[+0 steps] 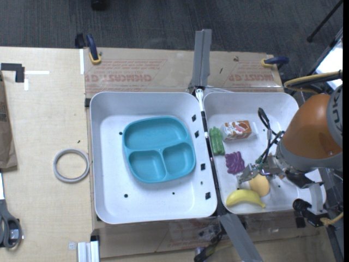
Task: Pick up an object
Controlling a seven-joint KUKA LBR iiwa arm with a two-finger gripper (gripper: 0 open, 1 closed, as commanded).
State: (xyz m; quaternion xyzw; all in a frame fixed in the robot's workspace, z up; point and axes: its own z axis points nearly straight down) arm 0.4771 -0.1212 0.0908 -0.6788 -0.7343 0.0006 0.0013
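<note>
The right bin [245,98] holds several items: a green pepper-like piece [217,141], an orange-and-white snack packet [238,129], a purple bunch of grapes [235,161], a yellow banana [244,199] and a small yellow lemon-like fruit [261,186]. My gripper [252,174] reaches in from the right and sits low in the bin, right against the top left of the yellow fruit and just right of the grapes. The banana lies directly in front of it. The arm's orange band [311,130] hides the bin's right side.
The left bin [103,162] holds a blue three-compartment plate [158,149]. A tape ring [71,165] and scissors [10,228] lie on the bench to the left. A grey divider post [200,59] stands between the bins at the back.
</note>
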